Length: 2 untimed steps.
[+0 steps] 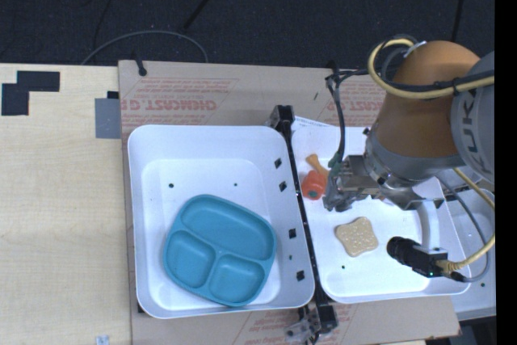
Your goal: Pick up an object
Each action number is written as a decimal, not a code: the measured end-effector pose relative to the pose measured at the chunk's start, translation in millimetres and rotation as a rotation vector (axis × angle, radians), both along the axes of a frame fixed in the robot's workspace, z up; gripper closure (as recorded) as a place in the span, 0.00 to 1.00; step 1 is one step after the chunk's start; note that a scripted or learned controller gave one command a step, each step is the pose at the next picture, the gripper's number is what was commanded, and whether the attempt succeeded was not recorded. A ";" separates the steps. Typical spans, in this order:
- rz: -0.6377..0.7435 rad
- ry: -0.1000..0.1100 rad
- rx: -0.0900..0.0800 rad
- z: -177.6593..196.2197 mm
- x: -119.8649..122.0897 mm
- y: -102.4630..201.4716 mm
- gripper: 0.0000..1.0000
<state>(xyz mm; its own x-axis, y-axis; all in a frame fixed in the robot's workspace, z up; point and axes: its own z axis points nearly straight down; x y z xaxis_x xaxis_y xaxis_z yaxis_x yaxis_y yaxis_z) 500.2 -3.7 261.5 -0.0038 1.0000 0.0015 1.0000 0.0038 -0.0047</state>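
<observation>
Bench (pixel 56 214): pale wood, with black angular marks and a grey patch near its left rear.
Cardboard sheet (pixel 202 89): lies under both bins. Its red print faces away from the camera and seems to read "CHEMCOST"; the rest is not legible.
Arm (pixel 420 109): orange band over grey, reaching in from the right above the right bin. Dark lettering on the grey housing is cut off at the edge, and only "KU" can be made out.
Left bin (pixel 153 149): white and shallow, holding the blue plate.
Right bin (pixel 355 279): white, touching the left bin along a black-clipped seam.
Blue plate (pixel 220 249): three compartments, lying flat towards the front.
Gripper (pixel 335 191): low over the right bin's left side, just beside the orange toy. Whether it is clenched or released cannot be told.
Tan biscuit-like piece (pixel 356 237): flat on the bin floor, near the gripper and in front of it.
Orange toy (pixel 313 183): against the right bin's left wall, lying free.
</observation>
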 end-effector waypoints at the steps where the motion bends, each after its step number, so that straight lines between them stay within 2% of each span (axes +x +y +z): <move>1: -0.001 0.002 -0.001 -23.2 -2.1 42.6 1.00; 2: 0.000 0.000 -0.001 -26.2 2.9 89.4 1.00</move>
